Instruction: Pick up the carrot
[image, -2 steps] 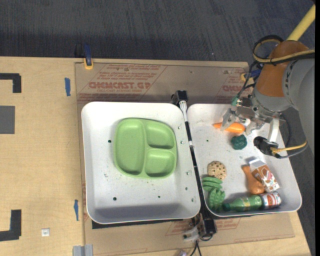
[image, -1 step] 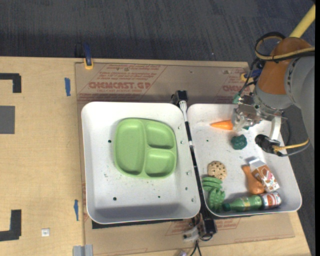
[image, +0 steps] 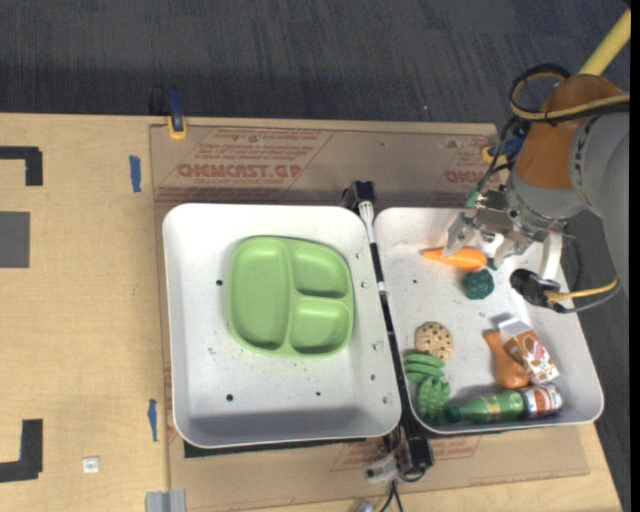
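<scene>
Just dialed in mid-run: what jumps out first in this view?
The green divided plate fills the middle of the left bin. In the right bin, the gripper hangs right over the orange carrot near the far edge, with a cookie and green bottle nearer the camera.

I count two white bins (image: 190, 330), one green divided plate (image: 290, 295), one carrot (image: 455, 258), one cookie (image: 433, 340), one bottle (image: 505, 405) and one teal ball (image: 478, 284).

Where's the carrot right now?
The small orange carrot lies in the right white bin's far end, just under the end effector, above the dark green ball.
</scene>
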